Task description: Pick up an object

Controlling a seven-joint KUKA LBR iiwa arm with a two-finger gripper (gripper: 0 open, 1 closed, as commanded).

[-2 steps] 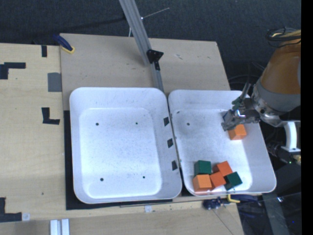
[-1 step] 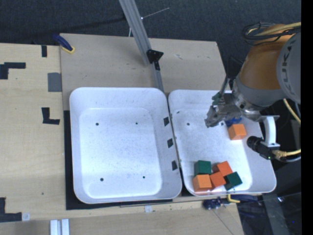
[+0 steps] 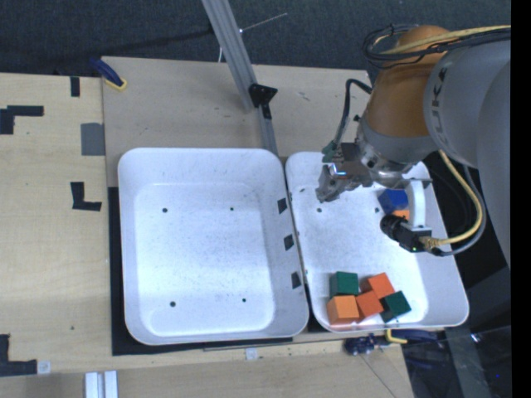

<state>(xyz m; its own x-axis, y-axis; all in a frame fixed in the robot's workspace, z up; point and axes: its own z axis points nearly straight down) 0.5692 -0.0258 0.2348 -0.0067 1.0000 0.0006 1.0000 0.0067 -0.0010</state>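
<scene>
**Inspector:** White plastic, two bins on the bench [image 3: 50, 222]. Which one holds the work?

**Operator:** The right bin [image 3: 440, 293]. I count a cluster of blocks at its near end: a green block [image 3: 344, 283], two orange blocks [image 3: 343, 308] [image 3: 380, 286] touching it, and a darker green block [image 3: 396, 304] at the cluster's right. A blue block [image 3: 393, 198] lies at the far end, partly under the arm's wrist. I have only the white floor to report in the left bin [image 3: 199, 247].

**Inspector:** Where is the gripper?

**Operator:** The gripper [image 3: 330, 189] hangs over the far-left part of the right bin, near the wall between the two bins. It is well apart from the cluster and nearer the blue block, though not over it.

**Inspector:** State of the jaws?

**Operator:** I cannot tell. The tip is small and dark from this camera. I see nothing held there.

**Inspector:** Step in hand, in your judgement?

**Operator:** Approach, before any grasp. No block is lifted; all rest on the bin floor.

**Inspector:** What does the next move call for?

**Operator:** I would pick a target first. The cluster is tightly packed, so the outer dark green block looks the easiest there. Then centre above it and descend straight.
</scene>
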